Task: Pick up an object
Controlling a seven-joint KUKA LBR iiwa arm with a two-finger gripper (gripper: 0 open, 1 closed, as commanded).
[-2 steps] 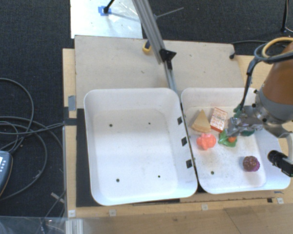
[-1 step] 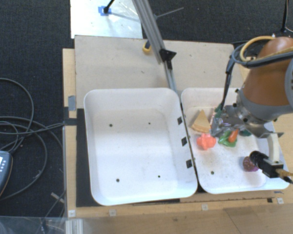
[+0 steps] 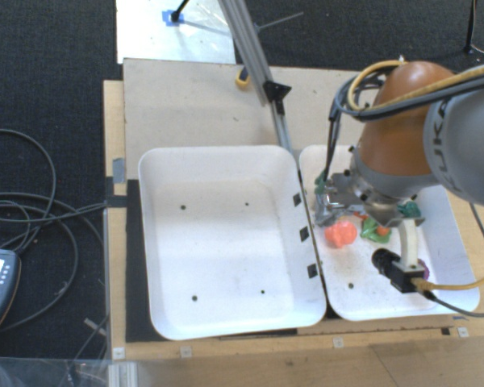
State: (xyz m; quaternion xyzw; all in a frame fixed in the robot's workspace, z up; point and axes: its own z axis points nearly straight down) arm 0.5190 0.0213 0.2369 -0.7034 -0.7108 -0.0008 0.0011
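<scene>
Two white bins (image 3: 226, 248), orange ball (image 3: 340, 233) and green bits (image 3: 377, 232) beside claw (image 3: 327, 204), grip state unclear.

Left bin (image 3: 226, 240) open; right bin (image 3: 448, 297) crowded: arm (image 3: 403, 135), orange ball (image 3: 340, 234).

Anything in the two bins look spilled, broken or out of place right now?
Nothing stands out. The small objects, among them an orange-pink rounded lump and green pieces, lie bunched in the right white bin beneath the arm's wrist. Both bins sit flat side by side, and I see no spill or damage.
</scene>
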